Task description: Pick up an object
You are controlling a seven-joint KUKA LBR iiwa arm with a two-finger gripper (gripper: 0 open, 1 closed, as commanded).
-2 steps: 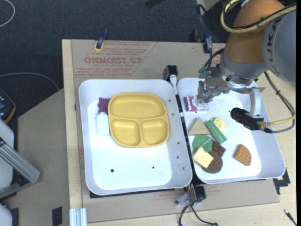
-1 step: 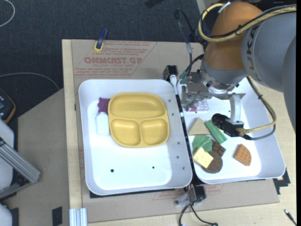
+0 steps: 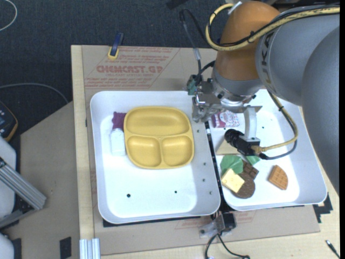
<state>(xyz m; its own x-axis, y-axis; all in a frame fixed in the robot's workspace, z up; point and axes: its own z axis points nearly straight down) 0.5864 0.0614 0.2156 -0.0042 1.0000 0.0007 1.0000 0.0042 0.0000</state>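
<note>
A yellow divided tray (image 3: 159,136) lies in the left bin (image 3: 108,188), toward twelve o'clock, with a white and purple bottle (image 3: 117,134) just beside it at nine o'clock. The claw (image 3: 223,115) hangs over the right bin (image 3: 302,190), above a red and white packet (image 3: 225,118). Toward six o'clock lie a green piece (image 3: 235,162), a yellow block (image 3: 233,181), a brown biscuit (image 3: 248,180) and a waffle (image 3: 278,177).

The bench (image 3: 81,144) is a pale board, its far strip printed with red lettering (image 3: 129,67). Two shallow white bins rest directly on it, side by side and touching — the left bin (image 3: 108,198) and the right bin (image 3: 310,185). A small yellow-and-blue tool (image 3: 115,47) lies at the far edge — half off the board.
</note>
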